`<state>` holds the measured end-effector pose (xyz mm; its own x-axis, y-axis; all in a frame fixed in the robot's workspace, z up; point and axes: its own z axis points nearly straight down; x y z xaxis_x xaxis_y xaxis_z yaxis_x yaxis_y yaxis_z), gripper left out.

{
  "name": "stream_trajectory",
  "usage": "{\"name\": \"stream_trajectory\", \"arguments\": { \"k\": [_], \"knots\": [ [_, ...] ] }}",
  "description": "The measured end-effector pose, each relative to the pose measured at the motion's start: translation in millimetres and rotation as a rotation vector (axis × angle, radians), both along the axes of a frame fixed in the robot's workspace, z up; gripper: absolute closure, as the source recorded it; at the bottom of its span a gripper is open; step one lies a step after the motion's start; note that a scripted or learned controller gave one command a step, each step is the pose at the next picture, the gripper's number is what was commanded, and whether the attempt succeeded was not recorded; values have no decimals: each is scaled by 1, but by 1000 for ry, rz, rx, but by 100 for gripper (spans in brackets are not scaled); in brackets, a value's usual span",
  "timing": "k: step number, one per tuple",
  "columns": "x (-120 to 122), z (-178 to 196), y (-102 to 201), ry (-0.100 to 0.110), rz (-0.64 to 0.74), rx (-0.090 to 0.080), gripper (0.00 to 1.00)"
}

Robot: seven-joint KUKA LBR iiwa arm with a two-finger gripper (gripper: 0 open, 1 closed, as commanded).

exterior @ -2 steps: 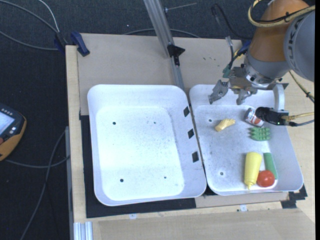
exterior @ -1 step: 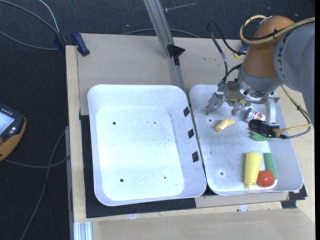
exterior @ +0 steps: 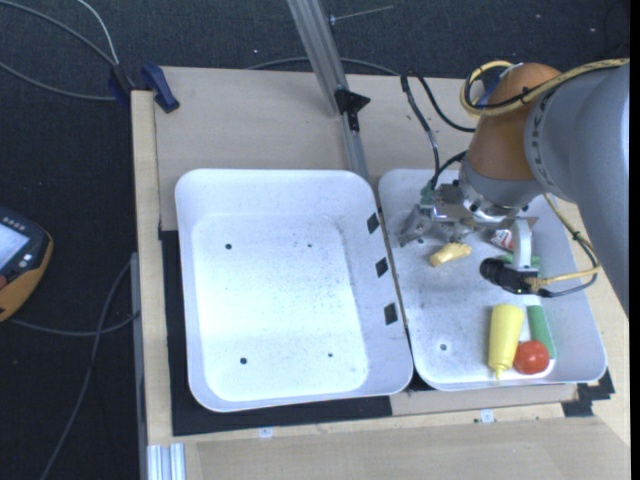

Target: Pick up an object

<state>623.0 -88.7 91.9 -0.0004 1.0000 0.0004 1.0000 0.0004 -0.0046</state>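
Observation:
My gripper (exterior: 437,234) hangs low over the upper part of the right bin (exterior: 450,363), with its fingers spread open and nothing between them. A small pale yellow piece (exterior: 450,255) lies on the bin floor just below and right of the fingertips, apart from them. Lower in the same bin lie a yellow bottle (exterior: 503,335), a red tomato-like ball (exterior: 533,357) and a green stick (exterior: 541,323), close together. A small white and red object (exterior: 504,238) lies partly hidden under the wrist.
The left bin (exterior: 200,203) stands beside the right one, the two meeting along a ridge with black clips (exterior: 381,266). A slanted metal pole (exterior: 320,48) rises behind the bins. The arm's grey body covers the upper right.

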Motion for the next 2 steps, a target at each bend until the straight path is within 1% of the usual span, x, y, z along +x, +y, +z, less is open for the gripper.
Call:
{"name": "stream_trajectory", "arguments": {
  "k": [1,2],
  "knots": [
    [2,14,0,-6,0,0,100],
    [3,59,-7,-8,-1,-1,100]
  ]
}}
